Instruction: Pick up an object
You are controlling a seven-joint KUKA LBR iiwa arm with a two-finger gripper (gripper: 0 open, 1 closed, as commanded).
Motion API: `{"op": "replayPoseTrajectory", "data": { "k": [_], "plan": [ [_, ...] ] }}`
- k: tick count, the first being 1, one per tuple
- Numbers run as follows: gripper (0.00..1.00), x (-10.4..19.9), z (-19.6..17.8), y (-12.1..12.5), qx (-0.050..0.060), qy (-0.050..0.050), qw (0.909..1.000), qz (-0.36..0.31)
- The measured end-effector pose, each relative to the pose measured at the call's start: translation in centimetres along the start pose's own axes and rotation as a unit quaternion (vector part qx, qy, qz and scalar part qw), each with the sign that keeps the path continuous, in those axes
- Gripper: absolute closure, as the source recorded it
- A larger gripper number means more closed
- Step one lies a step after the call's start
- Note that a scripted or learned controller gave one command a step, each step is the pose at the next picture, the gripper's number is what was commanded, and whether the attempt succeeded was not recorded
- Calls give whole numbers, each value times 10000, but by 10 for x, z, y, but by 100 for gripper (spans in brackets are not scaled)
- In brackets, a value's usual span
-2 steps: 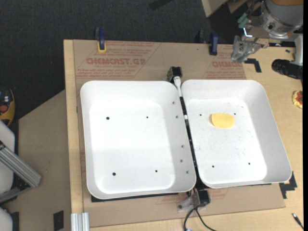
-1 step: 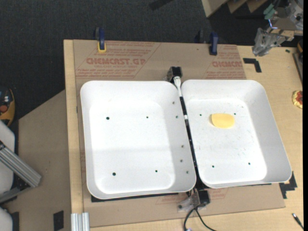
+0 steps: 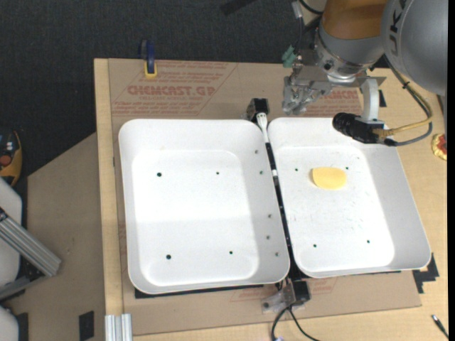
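Where it lies, yellow object (image 3: 328, 178) looks flat, rounded.

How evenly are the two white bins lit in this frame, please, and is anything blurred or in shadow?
Camera view: the left bin is bright along its near half, with a greyer band across its far half; the right bin looks more even, the yellow object sharp against it; the gripper behind the bins is small and slightly soft.

Two white bins (image 3: 192, 137), seemingly one yellow object (image 3: 328, 178).
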State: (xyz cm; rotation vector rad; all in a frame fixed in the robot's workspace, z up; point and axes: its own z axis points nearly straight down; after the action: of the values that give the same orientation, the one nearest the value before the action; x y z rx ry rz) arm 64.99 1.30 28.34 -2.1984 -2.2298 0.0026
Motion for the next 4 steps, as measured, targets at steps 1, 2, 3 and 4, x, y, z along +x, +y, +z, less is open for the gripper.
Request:
{"op": "replayPoseTrajectory", "data": {
  "k": [1, 2, 3, 4],
  "plan": [
    [100, -46, -29, 16, -72, -40, 9999, 85],
    [100, -111, -66, 15, -80, -52, 9999, 101],
    [100, 34, 7, 16, -8, -12, 10000, 13],
    [100, -2, -32, 17, -73, -35, 9999, 81]
  ]
}}
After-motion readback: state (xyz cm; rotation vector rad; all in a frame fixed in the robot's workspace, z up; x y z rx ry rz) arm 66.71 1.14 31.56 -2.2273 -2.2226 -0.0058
